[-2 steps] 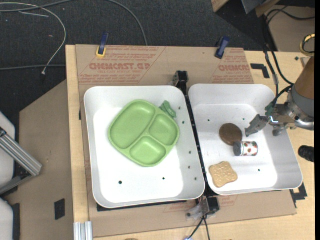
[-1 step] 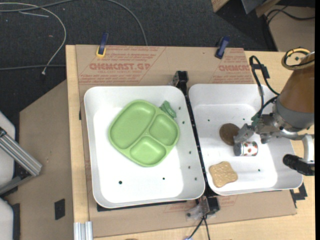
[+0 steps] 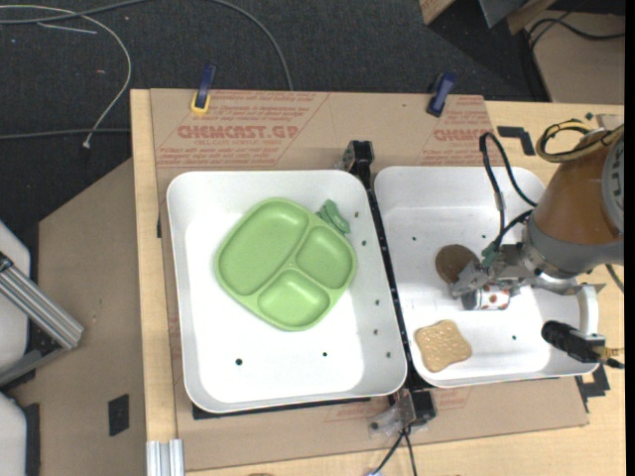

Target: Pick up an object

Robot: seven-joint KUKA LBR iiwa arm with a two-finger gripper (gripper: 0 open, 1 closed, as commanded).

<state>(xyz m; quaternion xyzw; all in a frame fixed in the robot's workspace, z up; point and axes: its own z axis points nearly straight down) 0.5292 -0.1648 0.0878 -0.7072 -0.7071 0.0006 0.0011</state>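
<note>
Gripper (image 3: 483, 288) sits low in the right bin (image 3: 417, 196), and we cannot tell how it is set. Just beside it, towards the bin's middle, lies a brown round disc (image 3: 455, 262), possibly touching the gripper. We judge it light, stiff and flat, best taken across its edges. Being round, it shows no long axis or heading. Nearer the front wall lies a tan cracker (image 3: 442, 345). A green divided plate (image 3: 286, 263) occupies the left bin (image 3: 189, 266).

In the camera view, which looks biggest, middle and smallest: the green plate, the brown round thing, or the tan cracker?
Largest: green plate.
The tan cracker and brown round thing look about alike; the arm partly covers the brown one, so I won't rank them.
</note>
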